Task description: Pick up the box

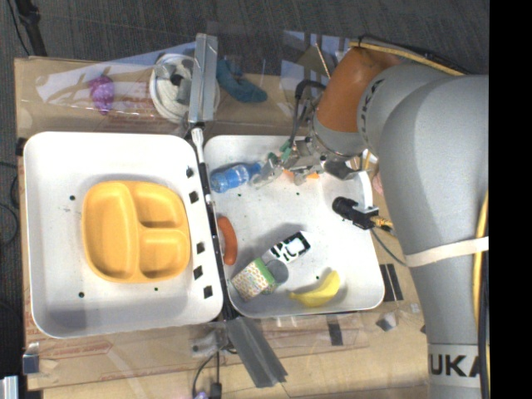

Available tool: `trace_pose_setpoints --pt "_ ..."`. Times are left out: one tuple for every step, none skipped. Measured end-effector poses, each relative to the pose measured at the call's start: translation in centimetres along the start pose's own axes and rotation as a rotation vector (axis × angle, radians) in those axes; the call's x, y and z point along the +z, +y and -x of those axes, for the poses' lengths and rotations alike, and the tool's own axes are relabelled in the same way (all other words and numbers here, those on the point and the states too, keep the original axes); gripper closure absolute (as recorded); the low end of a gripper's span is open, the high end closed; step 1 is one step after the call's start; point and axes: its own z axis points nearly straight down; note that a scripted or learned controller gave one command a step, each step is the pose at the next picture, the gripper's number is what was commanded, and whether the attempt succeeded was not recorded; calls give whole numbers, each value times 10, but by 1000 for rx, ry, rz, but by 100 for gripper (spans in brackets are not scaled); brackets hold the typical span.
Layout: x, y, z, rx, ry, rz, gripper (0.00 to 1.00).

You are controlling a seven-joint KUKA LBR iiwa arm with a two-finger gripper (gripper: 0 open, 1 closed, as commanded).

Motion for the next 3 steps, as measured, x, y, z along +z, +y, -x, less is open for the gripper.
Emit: trace_pose_setpoints --pt "8 -13 -70 -249 -10 14 0" --pt "7 8 -40 8 -9 18 0" --pt "8 -68 -39 45 -8 17 0"
